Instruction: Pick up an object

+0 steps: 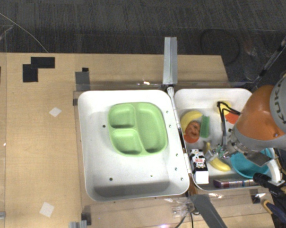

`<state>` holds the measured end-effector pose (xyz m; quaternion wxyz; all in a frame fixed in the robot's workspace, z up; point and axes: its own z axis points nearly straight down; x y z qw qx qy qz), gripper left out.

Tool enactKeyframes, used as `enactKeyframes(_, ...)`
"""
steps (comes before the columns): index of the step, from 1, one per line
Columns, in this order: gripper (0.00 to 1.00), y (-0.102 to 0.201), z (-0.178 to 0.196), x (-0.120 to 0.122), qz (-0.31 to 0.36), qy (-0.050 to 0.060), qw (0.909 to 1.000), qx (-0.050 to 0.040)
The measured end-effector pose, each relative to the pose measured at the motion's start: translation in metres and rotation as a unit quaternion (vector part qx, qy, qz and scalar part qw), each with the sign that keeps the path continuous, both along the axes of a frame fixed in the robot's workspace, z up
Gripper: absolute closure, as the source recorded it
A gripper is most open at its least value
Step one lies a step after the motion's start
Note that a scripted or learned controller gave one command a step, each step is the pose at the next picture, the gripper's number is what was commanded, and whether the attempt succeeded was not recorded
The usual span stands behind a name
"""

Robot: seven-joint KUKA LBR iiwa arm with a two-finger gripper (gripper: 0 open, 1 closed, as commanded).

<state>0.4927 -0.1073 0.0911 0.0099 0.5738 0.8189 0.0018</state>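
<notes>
1. The big arm (261,122) reaches down into the right bin (199,95).
2. Its gripper (218,153) is just above a yellow banana (221,166). I cannot tell if it is open or closed.
3. Next, I think: squeeze the banana, then lift.

**Wooden surface with two white bins**

The surface (36,153) is pale wood. Directly on it sit two shallow white bins side by side: the left bin (96,184) and, touching its right wall, the right bin (199,95). Left of the left bin, black patches (37,67) mark the far wood, and two small pale squares (55,111) lie nearer.
</notes>
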Motion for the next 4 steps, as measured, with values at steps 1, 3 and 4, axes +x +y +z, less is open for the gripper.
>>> enactKeyframes(1,0.0,0.0028,-0.0001,0.0006,-0.049,-0.003,0.9988,0.0025)
enactKeyframes(3,0.0,0.0081,0.0,0.0017,-0.128,-0.004,0.9917,0.0055)
enactKeyframes(4,0.0,0.0079,0.0,0.0014,-0.118,-0.003,0.993,0.0043)
